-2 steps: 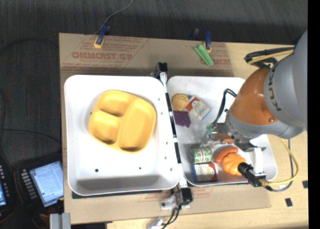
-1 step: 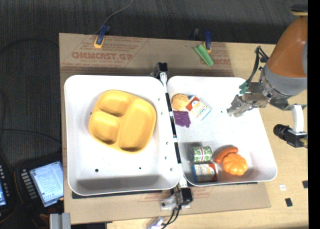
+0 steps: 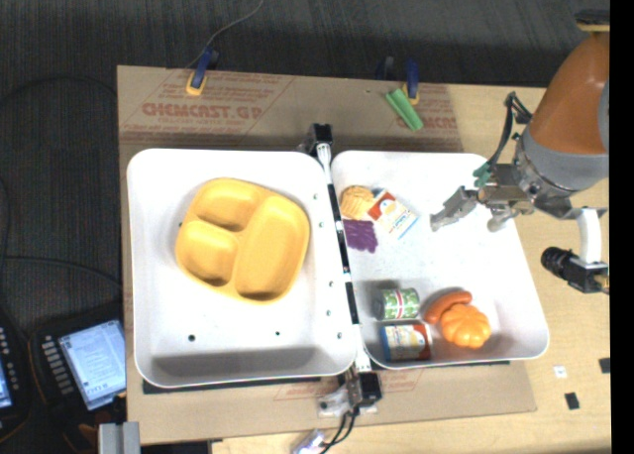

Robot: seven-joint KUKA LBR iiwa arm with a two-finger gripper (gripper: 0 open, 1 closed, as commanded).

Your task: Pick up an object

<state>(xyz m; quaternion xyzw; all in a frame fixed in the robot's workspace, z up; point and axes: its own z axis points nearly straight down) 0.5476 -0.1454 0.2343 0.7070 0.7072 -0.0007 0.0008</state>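
Two shallow white bins (image 3: 149, 244) sit side by side; the gripper (image 3: 474, 210), fingers spread and holding nothing, hovers over the right bin's upper area, near a small red-and-white packet (image 3: 392, 214).

Bulky rounded robot arm (image 3: 584, 115) with a broad glossy orange band, grey shell segment below it. Wrist narrows into a dark grey metal flange, teal-green bit at its side. Thin black cable loops along the wrist's left side. Small two-finger grey metal gripper (image 3: 474, 209), short angular fingers (image 3: 451, 209), light grey with darker joints. Black cylindrical fitting and white bracket sit just below the wrist.
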